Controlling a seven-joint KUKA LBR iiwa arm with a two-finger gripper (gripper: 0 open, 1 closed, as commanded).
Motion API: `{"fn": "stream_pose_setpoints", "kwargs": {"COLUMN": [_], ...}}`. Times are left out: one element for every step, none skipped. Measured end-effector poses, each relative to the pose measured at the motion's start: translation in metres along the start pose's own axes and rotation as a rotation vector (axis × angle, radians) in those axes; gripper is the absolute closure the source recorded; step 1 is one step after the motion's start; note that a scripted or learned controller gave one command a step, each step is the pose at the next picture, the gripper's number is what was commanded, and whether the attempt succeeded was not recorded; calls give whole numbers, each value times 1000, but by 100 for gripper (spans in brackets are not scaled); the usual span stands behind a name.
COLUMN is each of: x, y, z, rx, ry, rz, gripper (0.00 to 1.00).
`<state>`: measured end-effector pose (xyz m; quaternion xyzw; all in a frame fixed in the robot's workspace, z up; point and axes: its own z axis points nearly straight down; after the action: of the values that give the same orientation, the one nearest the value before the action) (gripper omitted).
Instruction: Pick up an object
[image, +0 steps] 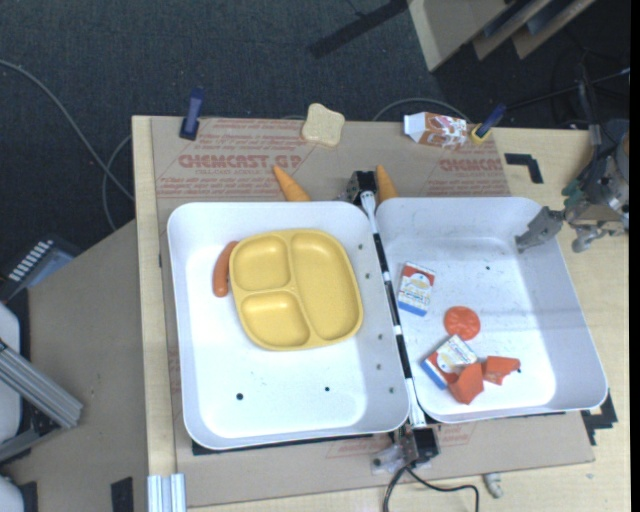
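Note:
My gripper (560, 236) hovers over the far right corner of the right bin (540, 400). It looks open, one grey finger (534, 231) pointing into the bin, and nothing sits between the fingers. The bin's objects lie well to the lower left of the gripper. They are a small white and red carton (416, 289), a flat red disc (462, 321), a white and blue box (447, 359) and orange-red pieces (483, 377) bunched near the front.
The left bin (290, 410) holds a yellow divided plate (296, 287) with a sausage (222, 268) beside it. Behind the bins on the cardboard lie a bread slice (323, 123), a small carton (437, 128) and two carrots (290, 184) (386, 183).

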<state>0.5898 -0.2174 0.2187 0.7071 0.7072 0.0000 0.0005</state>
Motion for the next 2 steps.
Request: {"fn": "stream_pose_setpoints", "kwargs": {"x": [60, 100], "y": [-25, -37], "z": [67, 132], "rx": [3, -3], "ry": [2, -2], "rz": [-1, 1], "gripper": [0, 0]}}
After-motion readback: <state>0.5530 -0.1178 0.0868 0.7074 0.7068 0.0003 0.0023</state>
